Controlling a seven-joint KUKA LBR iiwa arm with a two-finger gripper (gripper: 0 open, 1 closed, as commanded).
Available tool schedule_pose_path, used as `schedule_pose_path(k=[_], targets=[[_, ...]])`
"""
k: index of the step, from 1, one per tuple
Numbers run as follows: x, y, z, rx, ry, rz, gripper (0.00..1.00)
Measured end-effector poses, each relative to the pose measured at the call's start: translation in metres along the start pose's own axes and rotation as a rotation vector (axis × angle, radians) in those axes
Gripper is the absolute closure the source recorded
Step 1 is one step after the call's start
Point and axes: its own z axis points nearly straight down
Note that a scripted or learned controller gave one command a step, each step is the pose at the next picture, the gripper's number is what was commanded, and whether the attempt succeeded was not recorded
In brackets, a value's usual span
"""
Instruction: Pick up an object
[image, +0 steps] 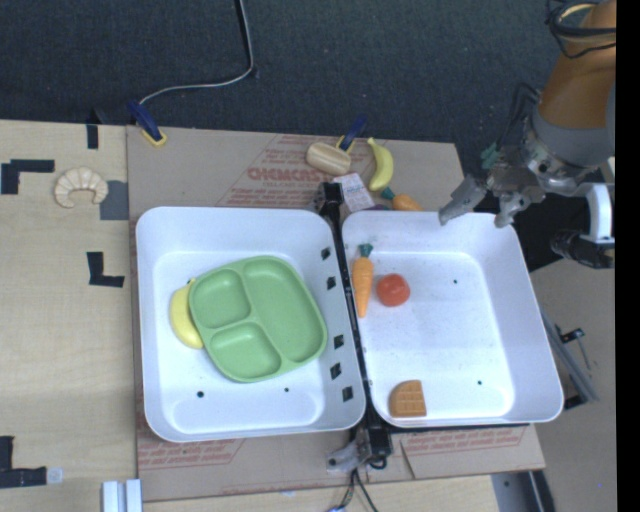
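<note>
Cardboard is spread beneath two white bins; within the right bin (500, 330) a carrot (361, 283) is laid against its left wall, a red tomato (393, 290) just beside the carrot, a waffle (407, 398) near its front wall. Above that bin's far right corner the gripper (484, 204) is held with fingers spread, nothing between them.

Setting: robotics lab test cell. Evidence: desk (60, 330) covered with printed cardboard sheet (270, 175), black tape marks (30, 175) left of sheet. Two white bins (240, 225) clipped together on sheet. Blue clamps (148, 122) pin sheet's far edge. Cable (235, 60) trails over dark carpet (400, 60) beyond sheet. Plastic toy food, e.g. carrot (361, 283), green divided tray (257, 318), as test props. Industrial arm (580, 90) right of bins.
</note>
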Motion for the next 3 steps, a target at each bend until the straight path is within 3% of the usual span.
schedule_pose_path(k=[1,2,3], targets=[[0.018,0.015,0.087,0.002,0.001,0.0,0.0],[0.036,0.004,0.186,-0.004,-0.005,0.003,0.0],[0.04,-0.024,0.194,-0.016,-0.016,0.01,0.0]])
